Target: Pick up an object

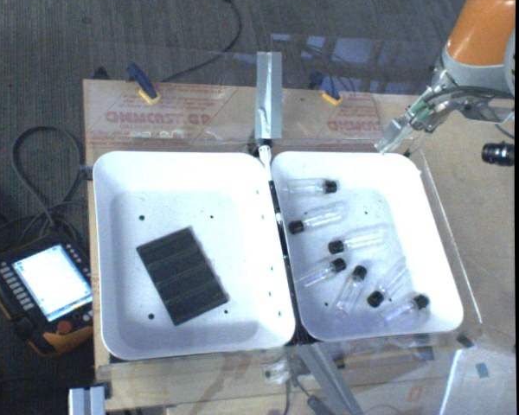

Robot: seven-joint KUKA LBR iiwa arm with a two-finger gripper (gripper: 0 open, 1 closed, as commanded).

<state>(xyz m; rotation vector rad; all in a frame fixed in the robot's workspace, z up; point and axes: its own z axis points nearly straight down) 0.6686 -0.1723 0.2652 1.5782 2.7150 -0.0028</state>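
**A:** Where are the jaws (pixel 396 137)?

**B:** At the top right, just past the far right corner of the right bin (pixel 432 258), low over the bench (pixel 182 115). They hang from the arm (pixel 483 24), whose orange band fills the upper right corner. I cannot tell how they stand; the tip is small and pale against the bench, and I can see nothing between them.

**A:** And the things to pick up?

**B:** Seven clear tubes with black caps, all lying on the floor of the right bin, apart from the jaws. The nearest tube (pixel 310 186) lies close to the bin's far wall, cap pointing right. Below it is a second tube (pixel 316 220) with its cap toward the left wall, then a third (pixel 356 241) in the middle. Four more lie nearer the front: one (pixel 323 271) left of centre, one (pixel 353 285) beside it, one (pixel 386 289) further right, and the last (pixel 405 307) near the front right corner.

**A:** What about the left bin (pixel 121 232)?

**B:** It holds a dark ribbed slab (pixel 182 275), flat and turned at a slant. Left of the bench, on the floor, lies a handheld screen (pixel 45 288), lit, with a black cable looping above it.
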